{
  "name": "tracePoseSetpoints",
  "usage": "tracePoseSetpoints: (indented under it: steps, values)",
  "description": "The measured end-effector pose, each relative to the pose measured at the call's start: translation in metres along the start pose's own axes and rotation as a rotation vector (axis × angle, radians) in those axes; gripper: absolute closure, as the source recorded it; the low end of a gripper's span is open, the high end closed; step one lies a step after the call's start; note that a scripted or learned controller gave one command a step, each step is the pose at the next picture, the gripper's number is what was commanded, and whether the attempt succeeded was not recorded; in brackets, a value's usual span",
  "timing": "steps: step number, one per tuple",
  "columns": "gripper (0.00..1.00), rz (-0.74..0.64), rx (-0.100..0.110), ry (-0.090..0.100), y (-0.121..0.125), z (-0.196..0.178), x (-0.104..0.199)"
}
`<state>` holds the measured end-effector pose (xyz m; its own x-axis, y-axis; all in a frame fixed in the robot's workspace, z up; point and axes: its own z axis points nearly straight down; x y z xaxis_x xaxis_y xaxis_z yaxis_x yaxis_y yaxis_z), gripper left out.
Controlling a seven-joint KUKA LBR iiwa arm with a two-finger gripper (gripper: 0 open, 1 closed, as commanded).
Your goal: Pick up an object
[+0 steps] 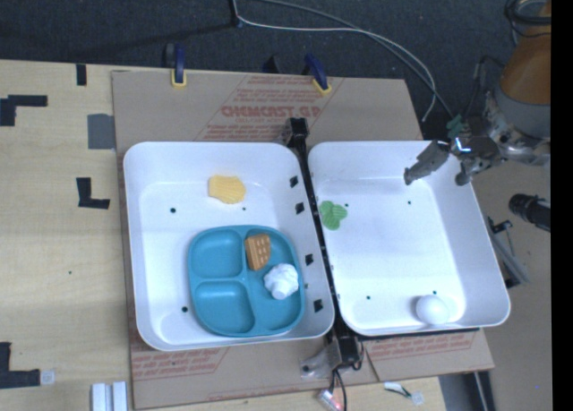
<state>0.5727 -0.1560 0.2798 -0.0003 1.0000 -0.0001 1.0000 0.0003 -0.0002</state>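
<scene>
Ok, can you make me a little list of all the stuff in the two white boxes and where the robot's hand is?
left bin: holds a blue tray and a yellow piece
blue tray: three compartments, lies at the near side of the left bin
yellow piece: on the bin floor, behind the tray, apart from it
waffle-like piece: in the tray's right compartment
white lump: in the tray, just in front of the waffle-like piece
right bin: holds a green piece and a white ball
green piece: near the bin's left wall
white ball: near front corner
gripper: over the right bin's far right edge, holding nothing visible
</scene>
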Motion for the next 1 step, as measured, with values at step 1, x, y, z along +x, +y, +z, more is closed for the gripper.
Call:
tracePoseSetpoints:
  steps: [1]
  values:
    - [0.00, -0.005, -0.004, 0.000, -0.0500, -0.0389, 0.0693]
